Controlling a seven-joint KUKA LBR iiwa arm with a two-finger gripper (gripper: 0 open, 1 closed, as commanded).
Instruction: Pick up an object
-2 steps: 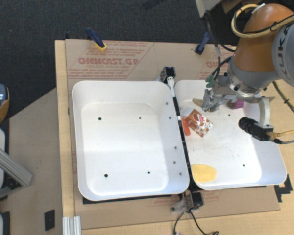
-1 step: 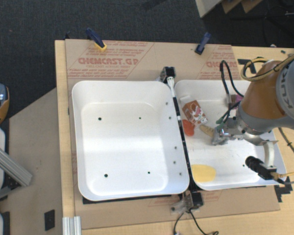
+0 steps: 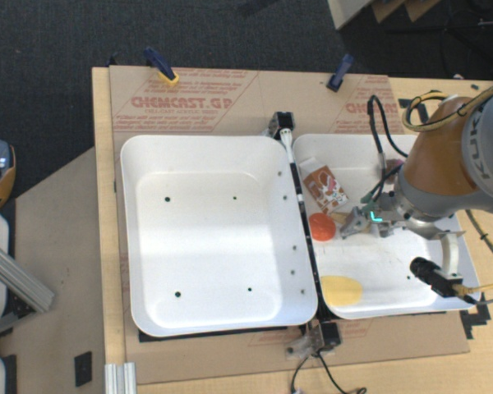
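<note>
1. Camera view: the pincer point(image 3: 355, 224) hangs low in the right bin point(image 3: 394, 302), just beside the red object point(image 3: 322, 226); whether its tips are apart or together I cannot tell from this slant.
2. The brown packet point(image 3: 326, 189) lies right behind the red object, near the bin divider, and a descent off line could catch both or nudge one against the wall.
3. The yellow object point(image 3: 343, 290) sits apart at the near rim, clear of trouble.
4. The left bin point(image 3: 148, 245) offers nothing, so a miss here likely means an empty lift.
</note>
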